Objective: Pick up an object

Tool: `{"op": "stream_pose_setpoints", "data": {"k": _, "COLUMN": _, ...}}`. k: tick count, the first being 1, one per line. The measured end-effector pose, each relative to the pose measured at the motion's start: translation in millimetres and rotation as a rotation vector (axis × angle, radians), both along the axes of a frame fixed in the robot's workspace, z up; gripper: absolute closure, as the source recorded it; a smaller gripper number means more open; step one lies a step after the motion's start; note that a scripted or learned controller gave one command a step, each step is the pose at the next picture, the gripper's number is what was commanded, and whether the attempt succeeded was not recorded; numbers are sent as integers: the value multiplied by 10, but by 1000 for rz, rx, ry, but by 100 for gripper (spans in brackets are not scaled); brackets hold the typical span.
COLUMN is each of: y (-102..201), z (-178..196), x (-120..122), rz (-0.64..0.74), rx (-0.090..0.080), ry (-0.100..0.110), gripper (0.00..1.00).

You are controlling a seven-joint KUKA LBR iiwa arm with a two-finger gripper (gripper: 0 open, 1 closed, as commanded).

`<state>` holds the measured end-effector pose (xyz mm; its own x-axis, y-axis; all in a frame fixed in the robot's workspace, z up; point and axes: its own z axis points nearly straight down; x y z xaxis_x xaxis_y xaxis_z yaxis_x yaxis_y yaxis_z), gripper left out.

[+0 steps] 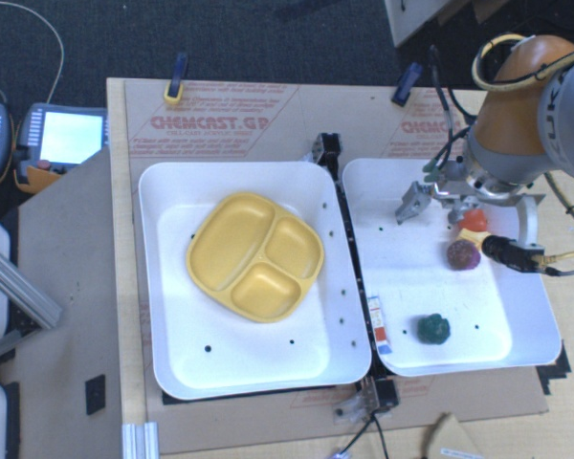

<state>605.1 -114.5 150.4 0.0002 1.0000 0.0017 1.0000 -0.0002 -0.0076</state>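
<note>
The grey two-finger tool [438, 195] hangs open and empty at twelve o'clock in the right shallow white bin [526, 347], beside a small red-orange object [474, 221] and a round purple object [463, 254] (a green one [433, 329] lies at six o'clock), nothing yet lifted.

The grey KUKA arm with its orange band [517, 84] reaches in from the right edge of the camera view, wrist bent downward over the upper part of the right-hand side. Its metal two-finger gripper [430, 197] points left and down, hanging low with nothing visibly between the tips.
</note>
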Motion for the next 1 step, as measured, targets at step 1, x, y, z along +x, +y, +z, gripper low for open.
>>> {"op": "stream_pose_setpoints", "data": {"k": 1, "y": 71, "z": -620, "x": -51, "rz": 0, "rx": 0, "ry": 1, "gripper": 0}}
